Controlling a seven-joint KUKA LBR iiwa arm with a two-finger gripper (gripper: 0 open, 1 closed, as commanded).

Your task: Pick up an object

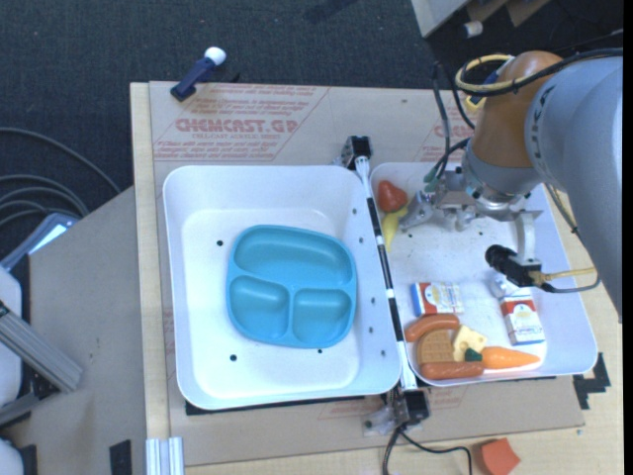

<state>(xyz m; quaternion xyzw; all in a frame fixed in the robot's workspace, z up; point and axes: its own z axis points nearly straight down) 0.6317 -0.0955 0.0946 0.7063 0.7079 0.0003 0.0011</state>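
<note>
Status: nothing picked yet, as far as this view shows.

Arm (539, 107) comes in from the right and sits over the top part of the right bin (584, 349). The jaws (442, 206) hang low near the bin's upper left corner, close to the divider. I can't tell whether they are wide or narrow; the metal parts blur together at this angle. No object is visible between them, so I'm not counting a grasp.

Candidate objects, all in the right bin:
- red piece (392, 196) in the upper left corner, just beside the jaws, with a yellow piece (390, 229) right below it along the wall
- small carton (438, 298) mid-bin
- second small carton (522, 322) toward the right wall
- cluster at the bottom edge: carrot (509, 358), round brown piece (432, 347), yellow wedge (467, 341), sausage-like pieces (433, 325) above and below the brown one

All of these look to be resting on the bin floor. The left bin (188, 265) holds a blue divided plate (292, 286), lying flat, well apart from the arm.

Judgement: we're at the approach stage. Closest targets are the red and yellow pieces. Both sit against the wall, so finger clearance there looks tight and a miss is plausible. Still to do: close on something, lift clear, confirm it's held.

Off the bins, a blue-and-white item (198, 73) lies on the desk's far left corner.
</note>
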